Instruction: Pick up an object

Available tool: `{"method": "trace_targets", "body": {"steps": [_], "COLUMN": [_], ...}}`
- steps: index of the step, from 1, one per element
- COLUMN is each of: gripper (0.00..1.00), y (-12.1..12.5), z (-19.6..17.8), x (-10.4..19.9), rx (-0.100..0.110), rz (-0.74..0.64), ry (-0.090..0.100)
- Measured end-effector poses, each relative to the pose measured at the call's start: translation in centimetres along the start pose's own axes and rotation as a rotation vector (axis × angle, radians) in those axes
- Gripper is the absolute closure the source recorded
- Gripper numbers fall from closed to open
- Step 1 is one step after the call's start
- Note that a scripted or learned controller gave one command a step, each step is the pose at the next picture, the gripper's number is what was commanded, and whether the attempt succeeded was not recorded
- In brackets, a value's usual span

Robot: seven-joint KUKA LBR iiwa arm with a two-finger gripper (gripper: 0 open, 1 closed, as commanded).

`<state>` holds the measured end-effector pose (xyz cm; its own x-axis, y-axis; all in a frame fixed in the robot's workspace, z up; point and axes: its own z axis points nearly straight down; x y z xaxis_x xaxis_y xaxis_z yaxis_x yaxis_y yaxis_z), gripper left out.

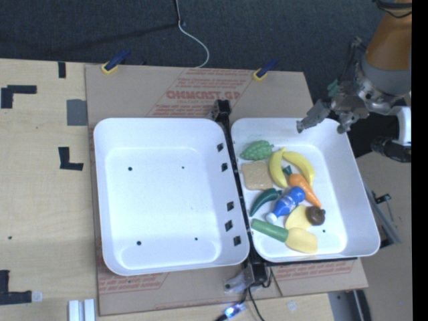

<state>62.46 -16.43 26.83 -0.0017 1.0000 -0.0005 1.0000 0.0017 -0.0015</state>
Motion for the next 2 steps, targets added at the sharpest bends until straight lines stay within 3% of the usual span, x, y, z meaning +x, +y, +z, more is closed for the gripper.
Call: {"method": "trace_targets", "body": {"steps": [1, 2], "gripper": [0.0, 0.0], "y": [-2.0, 1.3], "z": [16.0, 18.5], "x": [1.7, 2.2], "rx": [0.017, -0.001], "rz": [0.0, -0.002], "ry": [0.005, 0.0]}}
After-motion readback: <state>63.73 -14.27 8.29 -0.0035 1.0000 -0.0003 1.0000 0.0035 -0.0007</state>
